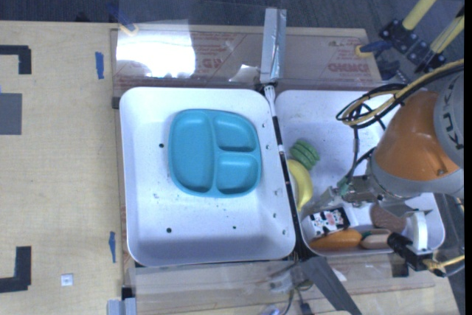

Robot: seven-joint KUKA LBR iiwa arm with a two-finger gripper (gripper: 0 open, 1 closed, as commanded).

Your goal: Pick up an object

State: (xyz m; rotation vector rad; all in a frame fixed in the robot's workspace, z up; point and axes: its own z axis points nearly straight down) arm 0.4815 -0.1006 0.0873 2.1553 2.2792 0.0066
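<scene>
Banana (300,184) in the right bin (324,108), just left of the jaws (341,193), their spread impossible to tell.

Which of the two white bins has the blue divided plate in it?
The left bin; the blue plate lies in it, while the right bin holds the banana.

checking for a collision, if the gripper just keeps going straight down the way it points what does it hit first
Likely the small black and white item lying on the floor of the right bin, just under the gripper. The banana lies close beside that line. Depth is hard to judge from this slanted view.
</scene>
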